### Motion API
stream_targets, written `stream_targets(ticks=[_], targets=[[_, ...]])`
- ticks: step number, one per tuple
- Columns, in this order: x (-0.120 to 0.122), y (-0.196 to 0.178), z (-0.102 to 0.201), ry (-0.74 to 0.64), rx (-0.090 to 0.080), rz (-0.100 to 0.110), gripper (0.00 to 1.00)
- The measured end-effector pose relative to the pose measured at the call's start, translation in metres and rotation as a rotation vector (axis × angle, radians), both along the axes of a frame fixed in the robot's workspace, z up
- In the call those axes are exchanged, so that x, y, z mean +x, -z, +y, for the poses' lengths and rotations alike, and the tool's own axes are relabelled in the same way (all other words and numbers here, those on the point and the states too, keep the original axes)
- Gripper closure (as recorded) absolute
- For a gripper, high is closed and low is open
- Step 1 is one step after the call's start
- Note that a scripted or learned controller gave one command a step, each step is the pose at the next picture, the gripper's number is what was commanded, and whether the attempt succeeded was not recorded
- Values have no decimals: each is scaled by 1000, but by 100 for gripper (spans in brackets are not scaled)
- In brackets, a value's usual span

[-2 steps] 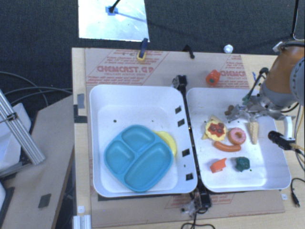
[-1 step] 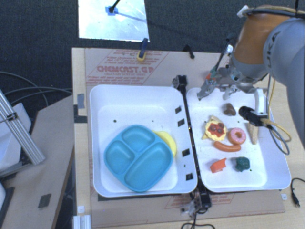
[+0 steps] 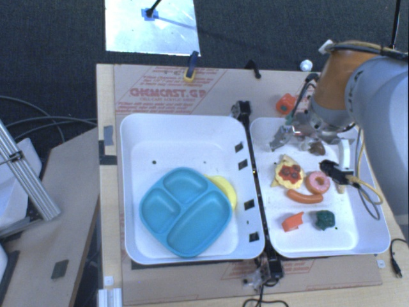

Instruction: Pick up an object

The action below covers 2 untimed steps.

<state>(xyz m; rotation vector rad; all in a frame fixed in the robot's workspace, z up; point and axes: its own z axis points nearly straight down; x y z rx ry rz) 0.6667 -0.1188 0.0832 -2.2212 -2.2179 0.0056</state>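
Toys in right bin point(image 3: 367, 235), five counted: pizza slice point(image 3: 289, 173), pink donut point(image 3: 317, 183), sausage point(image 3: 304, 197), carrot piece point(image 3: 293, 222), broccoli point(image 3: 324, 219). Left bin point(image 3: 147, 133): one blue divided plate point(image 3: 185, 211), one yellow piece point(image 3: 223, 189) beside it. Gripper point(image 3: 285, 135) near right bin's far edge; spread or pinched, cannot tell.

Cardboard sheet point(image 3: 167, 89), perhaps a mirror point(image 3: 151, 18).
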Motion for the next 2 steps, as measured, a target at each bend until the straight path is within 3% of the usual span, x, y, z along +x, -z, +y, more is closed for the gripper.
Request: stream_targets(ticks=[1,2], targets=[[-115,0,-37,5,1,4,0],[-97,-1,24,-10,2,-8,0]])
